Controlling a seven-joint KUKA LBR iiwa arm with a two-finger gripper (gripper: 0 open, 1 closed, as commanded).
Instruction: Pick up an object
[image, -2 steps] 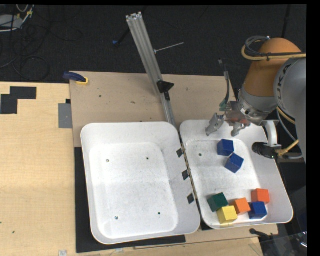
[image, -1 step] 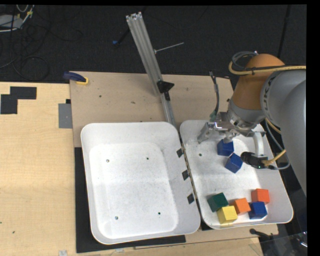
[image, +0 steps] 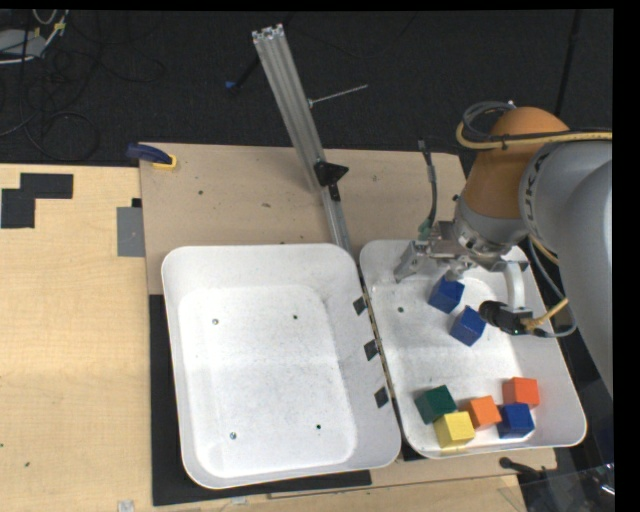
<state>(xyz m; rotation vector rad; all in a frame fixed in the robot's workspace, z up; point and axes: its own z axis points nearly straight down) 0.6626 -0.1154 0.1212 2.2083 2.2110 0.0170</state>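
Cube (image: 447, 294) just below jaws — apart

We see two bins side by side, left bin (image: 265, 365), right bin (image: 400, 270) holding two cubes (image: 447, 294) near its far end, five blocks (image: 480, 410) clustered at its near edge.
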